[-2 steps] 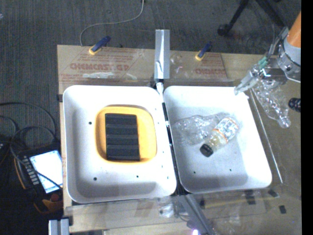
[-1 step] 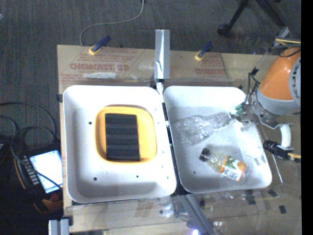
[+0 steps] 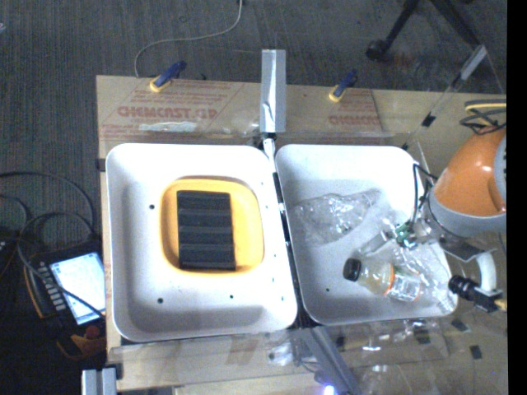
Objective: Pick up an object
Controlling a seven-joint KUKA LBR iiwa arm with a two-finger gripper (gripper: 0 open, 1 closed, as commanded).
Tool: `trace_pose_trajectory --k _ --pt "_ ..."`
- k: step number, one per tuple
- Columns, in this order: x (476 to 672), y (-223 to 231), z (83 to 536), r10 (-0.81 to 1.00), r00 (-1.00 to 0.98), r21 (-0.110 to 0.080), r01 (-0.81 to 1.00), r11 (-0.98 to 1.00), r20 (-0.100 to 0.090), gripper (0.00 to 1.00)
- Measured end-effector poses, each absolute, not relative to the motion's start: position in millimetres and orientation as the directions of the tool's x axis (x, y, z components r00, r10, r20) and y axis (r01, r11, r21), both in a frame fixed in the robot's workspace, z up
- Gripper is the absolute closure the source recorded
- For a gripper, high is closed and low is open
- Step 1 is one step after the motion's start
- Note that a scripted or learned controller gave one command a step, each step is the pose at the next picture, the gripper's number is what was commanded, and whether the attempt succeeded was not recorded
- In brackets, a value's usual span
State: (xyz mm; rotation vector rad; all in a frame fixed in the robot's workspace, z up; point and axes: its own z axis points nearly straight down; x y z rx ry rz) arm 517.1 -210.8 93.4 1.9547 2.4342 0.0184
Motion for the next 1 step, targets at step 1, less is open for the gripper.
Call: trace_pose_trajectory --k 1 --pt "518.2 -210.1 102.3 0.976 -0.216 0.024 0.976 0.216 -0.007 1.00"
